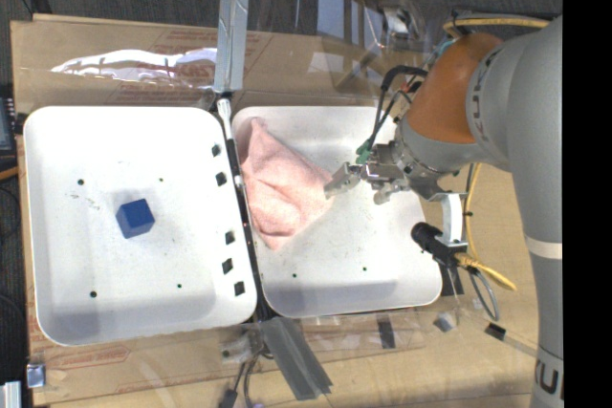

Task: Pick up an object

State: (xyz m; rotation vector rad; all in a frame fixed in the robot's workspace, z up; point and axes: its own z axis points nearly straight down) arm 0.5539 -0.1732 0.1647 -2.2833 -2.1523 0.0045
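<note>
Gripper (337, 184) at pink cloth's (277, 186) edge, fingers' state indeterminate; approach step; next: close on fold ahead.

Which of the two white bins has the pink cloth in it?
The right bin, under the arm, holds the pink cloth; the left bin holds a blue block.

Two bins are sitting side by side. A cube (136, 217) is lying in the left bin (57, 301), toward nine o'clock. A cloth (277, 186) is lying in the right bin (382, 287), at its nine o'clock wall.
</note>
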